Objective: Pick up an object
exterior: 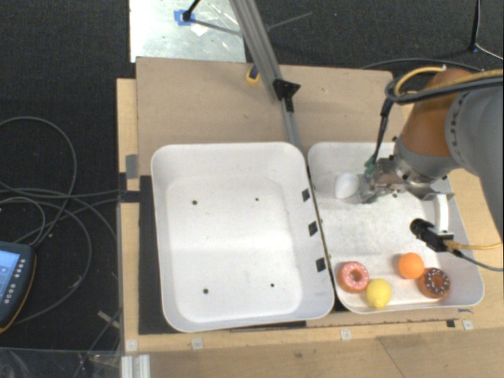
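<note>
I've got the gripper (368, 189) down in the right bin (346, 235), right up against a pale rounded object (346, 185) at the bin's ten o'clock. From this slant I cannot tell how the pincer stands, or whether that white piece is between anything.

My worry: the piece sits near the bin wall, so a close could nudge it sideways, or the tool could clip the rim.

The arm (453, 124) reaches in from three o'clock, wrist bent steeply down.

Down at six o'clock sit a pink doughnut (353, 276), a lemon (379, 292), an orange (409, 265) and a chocolate doughnut (434, 283), all well apart from the tool.
</note>
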Tool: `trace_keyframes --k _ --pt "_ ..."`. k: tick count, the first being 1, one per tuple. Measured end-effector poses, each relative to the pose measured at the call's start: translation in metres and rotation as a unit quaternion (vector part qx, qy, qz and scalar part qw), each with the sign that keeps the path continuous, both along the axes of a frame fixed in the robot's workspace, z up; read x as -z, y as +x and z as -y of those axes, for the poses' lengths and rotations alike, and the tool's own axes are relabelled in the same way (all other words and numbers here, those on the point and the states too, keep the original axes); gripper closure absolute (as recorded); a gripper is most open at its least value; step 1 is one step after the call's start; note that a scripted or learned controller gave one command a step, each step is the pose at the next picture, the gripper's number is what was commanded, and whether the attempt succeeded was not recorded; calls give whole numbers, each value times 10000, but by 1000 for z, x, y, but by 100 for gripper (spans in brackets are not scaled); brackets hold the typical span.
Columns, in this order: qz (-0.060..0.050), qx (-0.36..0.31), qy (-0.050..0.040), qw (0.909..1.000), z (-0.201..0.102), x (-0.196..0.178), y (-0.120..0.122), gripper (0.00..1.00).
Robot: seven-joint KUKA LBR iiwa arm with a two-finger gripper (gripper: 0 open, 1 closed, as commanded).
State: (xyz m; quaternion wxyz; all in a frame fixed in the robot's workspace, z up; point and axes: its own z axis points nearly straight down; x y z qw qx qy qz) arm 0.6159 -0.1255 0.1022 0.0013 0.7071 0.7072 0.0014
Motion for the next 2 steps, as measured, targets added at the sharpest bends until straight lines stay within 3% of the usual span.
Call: trace_keyframes --k 2 --pt "15 -26 -5 10000 -5 -89 3 100"
